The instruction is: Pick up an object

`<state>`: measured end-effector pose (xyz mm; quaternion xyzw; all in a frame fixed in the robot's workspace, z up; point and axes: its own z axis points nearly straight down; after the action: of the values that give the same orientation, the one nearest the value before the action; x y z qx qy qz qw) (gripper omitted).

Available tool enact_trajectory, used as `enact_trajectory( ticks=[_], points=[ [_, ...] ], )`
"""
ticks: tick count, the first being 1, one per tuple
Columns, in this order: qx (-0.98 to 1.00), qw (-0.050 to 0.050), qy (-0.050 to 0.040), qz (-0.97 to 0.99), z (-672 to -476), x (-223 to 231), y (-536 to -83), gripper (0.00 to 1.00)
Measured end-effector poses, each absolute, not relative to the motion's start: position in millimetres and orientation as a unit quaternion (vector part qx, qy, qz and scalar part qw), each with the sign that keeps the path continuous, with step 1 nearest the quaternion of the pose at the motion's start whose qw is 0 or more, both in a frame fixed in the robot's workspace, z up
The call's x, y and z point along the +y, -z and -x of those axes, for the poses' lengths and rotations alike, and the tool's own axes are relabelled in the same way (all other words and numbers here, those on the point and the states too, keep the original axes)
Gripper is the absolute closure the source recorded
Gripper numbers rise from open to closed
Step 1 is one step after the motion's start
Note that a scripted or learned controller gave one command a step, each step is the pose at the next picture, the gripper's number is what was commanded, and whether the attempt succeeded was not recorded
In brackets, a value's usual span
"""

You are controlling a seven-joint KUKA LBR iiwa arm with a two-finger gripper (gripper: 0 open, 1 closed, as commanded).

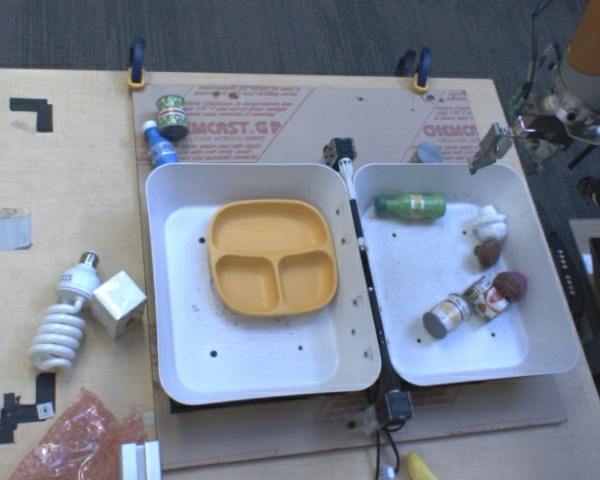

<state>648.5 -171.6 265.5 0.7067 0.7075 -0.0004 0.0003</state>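
— Above the right bin's (540, 218) far corner hangs the gripper (500, 148); spread or pressed together, I cannot tell.

— Targets?

— Green bottle (410, 206) nearest, can (448, 316) further off.

— Risk?

— Probably the round bottle rolling away from a descending finger.

The arm (588, 28) enters at the upper right corner, orange band uppermost, wrist angled down and to the left. The hand (492, 148) sits at the wrist's lower left, extended leftward. Nothing is visible between its fingers; their spacing cannot be determined.
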Motion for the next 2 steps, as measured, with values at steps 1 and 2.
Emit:
enact_trajectory(
  ticks=[1, 2],
  points=[
    [0.708, 0.000, 0.0002, -0.706, -656.2, -137, -97, 0.00],
    [0.709, -0.001, -0.0025, -0.705, -659.4, -219, -94, 0.00]
  ],
)
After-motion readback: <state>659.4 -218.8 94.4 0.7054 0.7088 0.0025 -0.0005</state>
